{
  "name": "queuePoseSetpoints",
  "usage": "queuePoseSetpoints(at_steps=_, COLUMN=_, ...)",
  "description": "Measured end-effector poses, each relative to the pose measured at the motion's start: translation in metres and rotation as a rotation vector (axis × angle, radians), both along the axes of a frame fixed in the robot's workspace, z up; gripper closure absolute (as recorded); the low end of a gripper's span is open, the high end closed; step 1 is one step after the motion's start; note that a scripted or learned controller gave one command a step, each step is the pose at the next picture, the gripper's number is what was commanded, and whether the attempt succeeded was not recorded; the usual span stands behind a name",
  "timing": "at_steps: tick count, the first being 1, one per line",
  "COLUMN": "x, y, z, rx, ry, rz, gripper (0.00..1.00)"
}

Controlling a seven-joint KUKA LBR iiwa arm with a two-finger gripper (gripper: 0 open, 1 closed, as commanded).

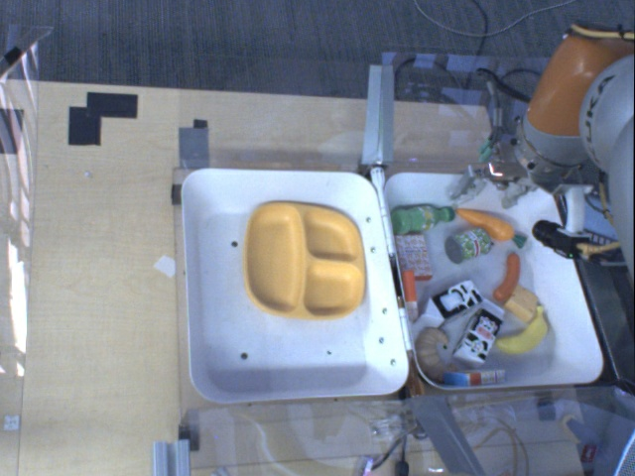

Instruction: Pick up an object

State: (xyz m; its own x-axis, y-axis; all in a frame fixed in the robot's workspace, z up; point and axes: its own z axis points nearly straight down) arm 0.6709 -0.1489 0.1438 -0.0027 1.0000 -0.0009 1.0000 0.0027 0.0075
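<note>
The right bin holds a heap of small items. A green bottle lies at its back left, with an orange carrot and a grey can beside it. Toward the front lie a red sausage, a banana, a black-and-white box and a cow-patterned carton. My gripper hangs over the bin's back edge, just behind the carrot. Its fingers are spread apart, open, with nothing between them.
The left bin holds a yellow divided tray. A brown round item, a marker and an orange pen lie along the right bin's left and front sides. A metal post stands between the bins at the back.
</note>
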Motion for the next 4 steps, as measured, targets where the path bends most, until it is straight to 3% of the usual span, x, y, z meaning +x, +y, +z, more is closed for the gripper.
queuePoseSetpoints(at_steps=1, x=0.002, y=-0.05, z=-0.051, rx=0.005, ry=-0.001, rz=-0.091, gripper=0.0)
queuePoseSetpoints(at_steps=2, x=0.005, y=-0.049, z=-0.038, rx=-0.001, ry=-0.01, rz=-0.085, gripper=1.0)
queuePoseSetpoints(at_steps=3, x=0.0, y=-0.041, z=-0.057, rx=0.003, ry=0.001, rz=-0.457, gripper=1.0)
queuePoseSetpoints(at_steps=4, x=-0.002, y=-0.045, z=-0.057, rx=-0.001, ry=0.007, rz=-0.461, gripper=0.0)
